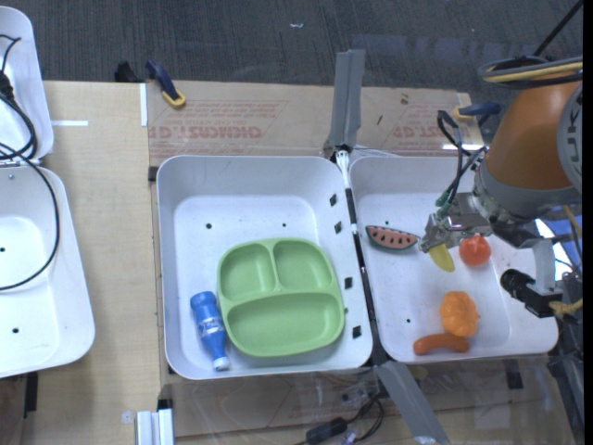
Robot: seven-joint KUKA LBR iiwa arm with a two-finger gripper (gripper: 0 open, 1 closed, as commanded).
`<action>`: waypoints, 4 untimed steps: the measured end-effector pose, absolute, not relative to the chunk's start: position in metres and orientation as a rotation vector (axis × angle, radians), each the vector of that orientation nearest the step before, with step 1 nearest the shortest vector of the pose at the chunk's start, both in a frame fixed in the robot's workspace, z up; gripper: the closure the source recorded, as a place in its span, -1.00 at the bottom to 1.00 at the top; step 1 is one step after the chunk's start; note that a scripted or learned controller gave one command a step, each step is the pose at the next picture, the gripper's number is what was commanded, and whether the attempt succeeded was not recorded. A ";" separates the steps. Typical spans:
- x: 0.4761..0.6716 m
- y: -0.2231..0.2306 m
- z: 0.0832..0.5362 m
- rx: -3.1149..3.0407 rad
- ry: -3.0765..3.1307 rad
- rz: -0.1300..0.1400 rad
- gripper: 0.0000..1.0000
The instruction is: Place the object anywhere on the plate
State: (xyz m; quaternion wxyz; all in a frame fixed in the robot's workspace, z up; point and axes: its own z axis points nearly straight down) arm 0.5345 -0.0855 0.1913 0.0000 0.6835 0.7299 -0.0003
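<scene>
yellow piece under the end effector, plate one bin to the left

while the end effector (pixel 443 237) hangs low over the right bin (pixel 408 332), a small yellow piece (pixel 443 257) sits right at its tip, long axis slanting down and to the right. whether the fingers have closed on it or merely stand above it, i cannot tell; they are too small and dark against the wrist to read how far they are parted. taking that yellow piece as the task's object is a judgement, based on how close it lies.

close around it are a red tomato (pixel 474 249) just to the right, nearly touching, and a watermelon slice (pixel 391 238) a little to the left. an orange pepper (pixel 459 312) and an orange carrot (pixel 441 344) lie nearer the front wall, apart from the tip.

the green plate (pixel 278 297) rests in the left bin (pixel 185 248), so the carry runs leftward and slightly toward the front, across the two bin walls that meet in the middle. that double rim is the edge to clear, and the watermelon slice sits on the way. the plate has three open compartments with plenty of room. a blue bottle (pixel 209 330) lies beside the plate's left edge, well away from the nearer right-hand side.
</scene>
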 end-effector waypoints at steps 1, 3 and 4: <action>0.594 -0.019 0.215 2.158 2.284 -0.004 1.00; 0.554 0.024 0.190 2.054 2.379 -0.006 -1.00; 0.554 0.022 0.199 2.056 2.379 -0.010 1.00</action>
